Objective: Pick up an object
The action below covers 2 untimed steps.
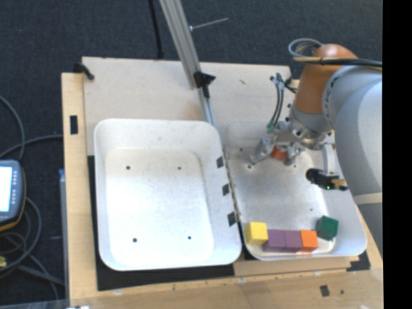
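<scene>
Gripper [278, 150] down in the far half of the right bin [283, 201], fingers set apart and straddling a small orange-red object [279, 152]. Object sitting right between the fingertips, though whether gripped or merely flanked cannot be told from this slanted view; looks lifted little if at all off the bin floor. Judged step: the grasp itself, at or just before closing. Next move calls for a firm closing on the orange-red piece, then a straight lift clear of the bin floor, with a check that the piece rides up between the fingers. Other candidates well apart from the gripper, along the bin's near wall: a yellow block [257, 232] nearest the divider, two purple blocks [285, 239] touching it in a row, an orange block [309, 239] at the row's end, and a green block [327, 226] just beyond, toward the arm's side. Left bin [158, 192] on the gripper's far side across the divider, not involved in this step. Risk, as a judgement: small piece slipping out sideways on closing.
</scene>
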Each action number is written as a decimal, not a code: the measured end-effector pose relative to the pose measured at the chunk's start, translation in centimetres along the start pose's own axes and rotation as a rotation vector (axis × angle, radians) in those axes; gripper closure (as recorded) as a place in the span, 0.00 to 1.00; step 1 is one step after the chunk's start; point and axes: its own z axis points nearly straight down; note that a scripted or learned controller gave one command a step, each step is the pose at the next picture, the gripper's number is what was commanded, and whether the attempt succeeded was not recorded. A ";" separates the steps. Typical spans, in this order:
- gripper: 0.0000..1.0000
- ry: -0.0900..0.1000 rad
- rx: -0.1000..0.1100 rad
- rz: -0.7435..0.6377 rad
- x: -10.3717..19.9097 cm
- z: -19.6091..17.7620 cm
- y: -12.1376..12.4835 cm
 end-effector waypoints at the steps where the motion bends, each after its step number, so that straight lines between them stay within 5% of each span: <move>1: 0.00 0.001 -0.002 -0.001 1.1 0.0 0.0; 2: 0.00 0.003 -0.067 -0.010 -5.1 -0.4 -1.0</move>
